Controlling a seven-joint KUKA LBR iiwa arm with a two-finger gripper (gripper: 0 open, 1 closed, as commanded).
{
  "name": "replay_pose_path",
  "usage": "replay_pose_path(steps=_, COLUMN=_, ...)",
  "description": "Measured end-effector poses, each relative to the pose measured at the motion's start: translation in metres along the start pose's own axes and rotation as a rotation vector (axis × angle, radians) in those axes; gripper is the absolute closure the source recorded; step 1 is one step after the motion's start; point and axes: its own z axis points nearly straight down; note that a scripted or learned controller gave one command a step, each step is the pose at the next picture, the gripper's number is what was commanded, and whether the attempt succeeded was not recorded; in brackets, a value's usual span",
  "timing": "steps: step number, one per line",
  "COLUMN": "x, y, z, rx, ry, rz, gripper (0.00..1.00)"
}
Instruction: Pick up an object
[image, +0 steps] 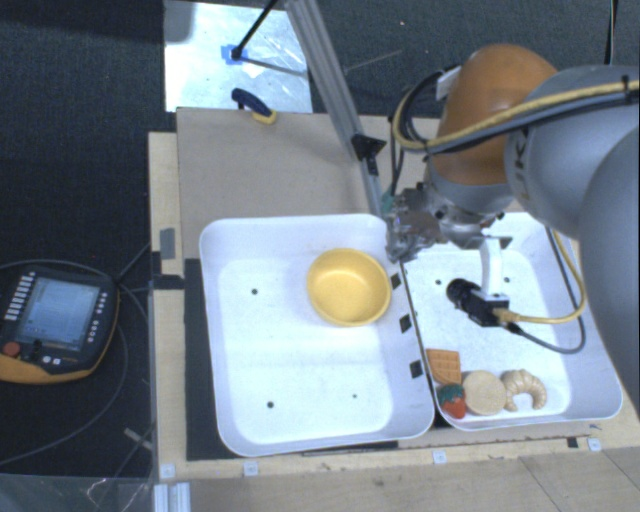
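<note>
**Ana:** Over the divider between the two bins, that's where the gripper (408, 238) sits right now, tucked under the orange band of the arm (490, 110). Whether it is clenched or released, I cannot tell from this angle; the wrist body hides the tips.

**Ben:** Nothing visibly in its grasp, then?

**Ana:** No object shows at the tool. Closest candidate is the yellow bowl (348, 286), just beside the gripper in the left bin (250, 400), near that bin's upper right corner and upright.

**Ben:** And the right bin (590, 390)?

**Ana:** A cluster down at its near end, well apart from the tool: a waffle-like cracker (444, 365), a strawberry (453, 399) touching it below, a round biscuit (484, 392) next along, then a croissant (526, 389). They're packed tight together.

**Ben:** So what makes a good pick here?

**Ana:** My read: the bowl is the short move, but it needs one finger inside the rim and one outside, so line up across the wall rather than over the hollow. Come down straight, stay off the divider, and close only once the rim sits between the fingers.

**Ben:** The food pile?

**Ana:** Riskier, I'd say. Neighbours touch, so a descent could nudge two at once. The croissant on the outer edge offers the freest sides.
</note>
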Motion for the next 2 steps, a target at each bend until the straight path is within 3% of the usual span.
replay_pose_path(steps=1, x=0.0459, y=0.0212, z=-0.0055, rx=-0.002, ry=-0.001, rz=0.001, gripper=1.00)
replay_pose_path(steps=2, x=0.0441, y=0.0211, z=-0.0055, rx=-0.001, ry=-0.001, rz=0.004, gripper=0.00)
